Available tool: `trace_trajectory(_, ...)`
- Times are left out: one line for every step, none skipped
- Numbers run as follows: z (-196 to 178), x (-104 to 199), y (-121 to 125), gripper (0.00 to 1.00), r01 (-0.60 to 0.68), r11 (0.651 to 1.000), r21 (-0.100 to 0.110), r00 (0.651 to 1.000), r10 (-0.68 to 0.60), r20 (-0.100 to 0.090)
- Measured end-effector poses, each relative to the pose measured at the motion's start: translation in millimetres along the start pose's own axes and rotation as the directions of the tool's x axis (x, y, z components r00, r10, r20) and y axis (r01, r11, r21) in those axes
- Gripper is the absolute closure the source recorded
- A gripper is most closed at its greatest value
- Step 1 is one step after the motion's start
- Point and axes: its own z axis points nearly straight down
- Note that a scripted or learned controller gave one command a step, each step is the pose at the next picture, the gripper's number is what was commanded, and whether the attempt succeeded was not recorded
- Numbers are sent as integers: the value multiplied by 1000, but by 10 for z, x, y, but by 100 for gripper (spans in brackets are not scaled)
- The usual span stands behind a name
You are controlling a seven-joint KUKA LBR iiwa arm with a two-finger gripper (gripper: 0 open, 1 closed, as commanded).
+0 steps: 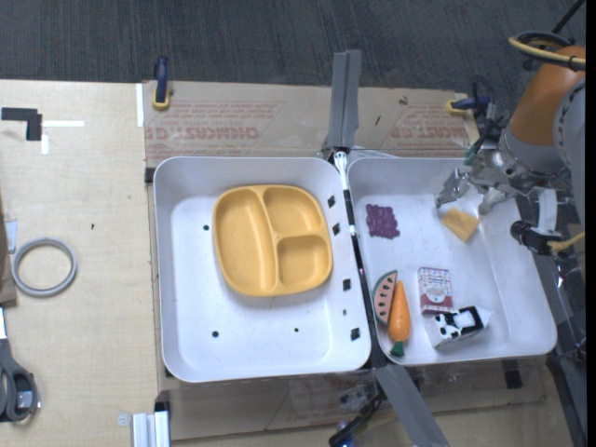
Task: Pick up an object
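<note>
Hovering with fingers spread, the gripper (458,196) sits just above the cheese wedge (459,223); likely light, rigid, slick plastic, best pinched across its flat faces

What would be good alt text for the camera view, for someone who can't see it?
A grey robot arm's gripper hovers over a yellow cheese wedge in the right white bin, which also holds purple grapes, a watermelon slice, a carrot, a small carton and a black-and-white toy. The left bin holds a yellow divided plate.
</note>
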Motion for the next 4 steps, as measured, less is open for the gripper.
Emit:
trace_trajectory(12,-9,-532,0,-204,979,3,979,204,2)
trace_trajectory(-81,-22,-530,100,-202,979,1,979,202,5)
trace_trajectory(-81,-7,-528,0,-201,980,2,980,201,3)
trace_trajectory(-200,568,-293,0,-14,1000,2,1000,14,9)
